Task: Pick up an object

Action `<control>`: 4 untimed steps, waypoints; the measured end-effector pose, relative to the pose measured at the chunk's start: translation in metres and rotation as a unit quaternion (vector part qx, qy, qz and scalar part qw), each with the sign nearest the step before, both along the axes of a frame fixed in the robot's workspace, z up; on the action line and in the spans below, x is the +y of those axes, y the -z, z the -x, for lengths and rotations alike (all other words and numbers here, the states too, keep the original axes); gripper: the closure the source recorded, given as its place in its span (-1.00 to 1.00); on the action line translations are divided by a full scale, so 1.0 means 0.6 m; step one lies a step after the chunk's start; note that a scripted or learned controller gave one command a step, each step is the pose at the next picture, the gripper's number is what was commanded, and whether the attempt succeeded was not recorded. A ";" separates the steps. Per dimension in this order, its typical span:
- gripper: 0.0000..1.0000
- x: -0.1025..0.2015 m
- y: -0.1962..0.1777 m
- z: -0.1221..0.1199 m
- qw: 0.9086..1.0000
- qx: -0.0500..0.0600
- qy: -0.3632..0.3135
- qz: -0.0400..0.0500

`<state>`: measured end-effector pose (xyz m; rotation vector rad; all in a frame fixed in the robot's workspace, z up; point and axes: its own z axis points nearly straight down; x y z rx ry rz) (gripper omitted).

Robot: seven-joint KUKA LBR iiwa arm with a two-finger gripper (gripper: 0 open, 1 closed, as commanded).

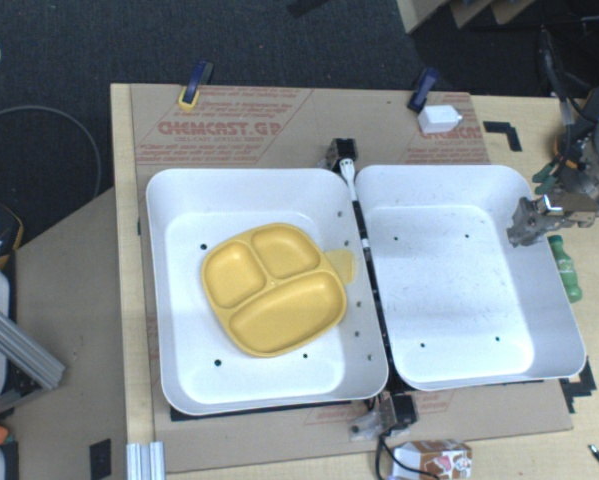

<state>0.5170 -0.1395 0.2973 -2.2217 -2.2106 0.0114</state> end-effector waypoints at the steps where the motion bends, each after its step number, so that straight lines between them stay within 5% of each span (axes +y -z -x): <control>1: 1.00 -0.096 0.105 0.001 1.000 -0.002 0.000 0.000; 2: 1.00 -0.144 0.133 -0.015 1.000 -0.005 -0.001 0.001; 3: 1.00 -0.139 0.120 -0.025 1.000 -0.007 -0.003 0.001; 4: 1.00 -0.137 -0.199 -0.077 1.000 -0.016 -0.004 0.005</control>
